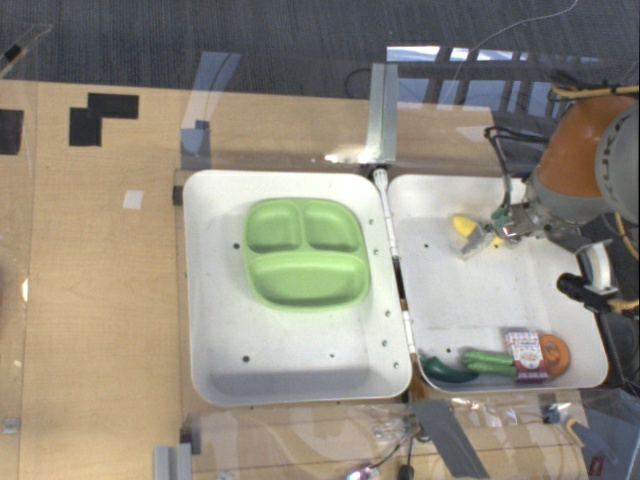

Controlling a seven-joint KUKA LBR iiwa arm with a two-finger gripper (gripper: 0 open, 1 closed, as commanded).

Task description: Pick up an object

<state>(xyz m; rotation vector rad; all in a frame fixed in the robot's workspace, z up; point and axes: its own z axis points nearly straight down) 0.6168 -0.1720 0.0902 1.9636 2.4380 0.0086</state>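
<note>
We see the gripper point(487, 236) low in the right bin point(500, 298), just beside a small yellow object point(463, 226); we cannot tell its state. The left bin point(215, 358) holds a green divided plate point(304, 252).

My desk point(90, 298) looked like pale matt wood, both bins point(215, 368) smooth white plastic, the green tray point(305, 253) glossy-ish plastic.
</note>
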